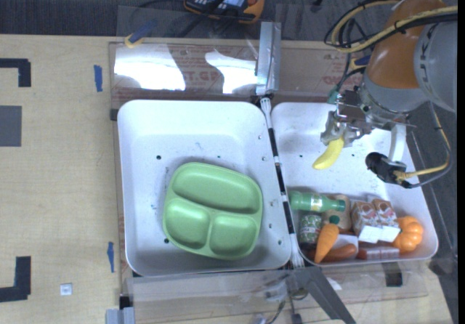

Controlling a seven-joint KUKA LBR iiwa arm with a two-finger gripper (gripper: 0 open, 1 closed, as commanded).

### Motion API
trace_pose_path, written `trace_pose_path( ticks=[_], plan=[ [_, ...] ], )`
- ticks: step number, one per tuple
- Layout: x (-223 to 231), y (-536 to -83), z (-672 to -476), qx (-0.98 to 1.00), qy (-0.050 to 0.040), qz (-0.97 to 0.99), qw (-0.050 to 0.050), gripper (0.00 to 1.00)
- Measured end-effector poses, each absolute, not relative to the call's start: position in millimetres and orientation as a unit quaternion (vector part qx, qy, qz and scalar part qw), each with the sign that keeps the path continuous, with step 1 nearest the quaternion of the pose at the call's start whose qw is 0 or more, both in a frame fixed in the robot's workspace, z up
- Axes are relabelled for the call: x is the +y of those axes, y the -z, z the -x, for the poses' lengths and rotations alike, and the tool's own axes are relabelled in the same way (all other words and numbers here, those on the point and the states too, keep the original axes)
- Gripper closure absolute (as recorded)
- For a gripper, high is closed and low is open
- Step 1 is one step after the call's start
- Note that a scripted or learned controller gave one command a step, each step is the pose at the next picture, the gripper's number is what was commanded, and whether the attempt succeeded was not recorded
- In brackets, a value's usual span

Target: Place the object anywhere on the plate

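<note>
A green divided plate [212,208] lies in the left white bin [138,141], toward its front. A yellow banana [328,156] hangs tilted over the back part of the right white bin [298,123]. Its upper end sits between the fingers of my gripper [338,135], which is shut on it. The arm, with its orange band, comes in from the upper right. The plate is well to the left of the gripper and nearer the front, across the wall between the bins.
Toy foods crowd the front of the right bin: a green bottle [317,203], a carrot [328,240], a small pumpkin [409,234], a printed box [373,213] and a red bottle [361,250]. A metal divider post [267,61] stands behind the bins.
</note>
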State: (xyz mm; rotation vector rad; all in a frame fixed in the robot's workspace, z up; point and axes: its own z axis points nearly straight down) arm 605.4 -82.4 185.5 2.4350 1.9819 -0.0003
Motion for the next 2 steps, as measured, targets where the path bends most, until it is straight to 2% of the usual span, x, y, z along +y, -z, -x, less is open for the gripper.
trace_pose_path(
  ticks=[1,2],
  plan=[
    [-10,-184,-543.3,0.559,0.0016,-0.829,-0.002,1.0],
    [68,-184,-521.9,0.589,0.002,-0.808,-0.002,1.0]
  ],
)
